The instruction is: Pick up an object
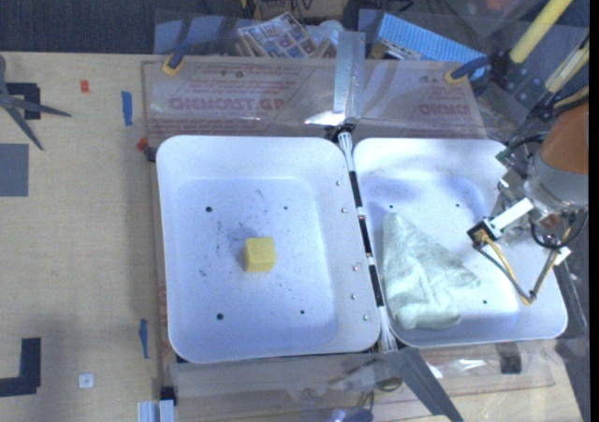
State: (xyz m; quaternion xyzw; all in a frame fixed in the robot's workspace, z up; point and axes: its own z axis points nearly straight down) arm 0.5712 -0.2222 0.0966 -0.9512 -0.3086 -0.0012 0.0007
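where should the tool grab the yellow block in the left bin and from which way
Probably across two opposite flat side faces of the yellow block, coming straight down from above. It lies flat near the middle of the left bin, well away from the walls, so both fingers have room. It looks turned slightly against the bin's edges, so the tool would likely need rotating to match.

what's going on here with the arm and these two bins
A robot arm reaches in from the right over the right bin, its gripper hovering above the bin floor with nothing visibly held. A crumpled white cloth lies in that bin, just left of the gripper. A small yellow block sits alone in the left bin. Nothing has been picked up yet.
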